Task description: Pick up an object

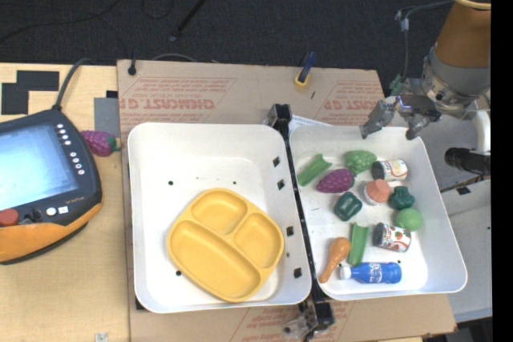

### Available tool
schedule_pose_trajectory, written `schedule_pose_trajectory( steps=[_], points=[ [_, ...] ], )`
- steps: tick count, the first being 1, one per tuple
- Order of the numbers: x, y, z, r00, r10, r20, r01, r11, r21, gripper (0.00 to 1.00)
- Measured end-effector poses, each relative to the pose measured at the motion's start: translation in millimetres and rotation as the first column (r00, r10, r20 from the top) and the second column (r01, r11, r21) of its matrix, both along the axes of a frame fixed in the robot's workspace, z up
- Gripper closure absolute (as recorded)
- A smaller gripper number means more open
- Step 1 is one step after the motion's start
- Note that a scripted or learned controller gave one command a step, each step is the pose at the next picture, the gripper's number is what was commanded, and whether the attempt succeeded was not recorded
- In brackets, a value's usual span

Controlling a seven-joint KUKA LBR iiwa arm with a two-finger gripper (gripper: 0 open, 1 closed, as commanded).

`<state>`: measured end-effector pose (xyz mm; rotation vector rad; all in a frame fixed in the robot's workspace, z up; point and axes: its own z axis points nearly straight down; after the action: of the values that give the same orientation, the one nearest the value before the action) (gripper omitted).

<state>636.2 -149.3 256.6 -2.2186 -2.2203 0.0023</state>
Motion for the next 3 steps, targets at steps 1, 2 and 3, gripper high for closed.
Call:
schedule_pose_trajectory(
  steps=[1, 2, 3],
  points=[
    [8, 87, 13, 1.0, 0.007, 0.002, -0.007, 1.0, 0.001, 0.0],
    [8, 82, 22, 1.0, 0.003, 0.0, -0.003, 1.0, 0.0, 1.0],
    [-50, 205, 45, 1.0, 0.012, -0.001, -0.012, 1.0, 0.004, 1.0]
  ],
)
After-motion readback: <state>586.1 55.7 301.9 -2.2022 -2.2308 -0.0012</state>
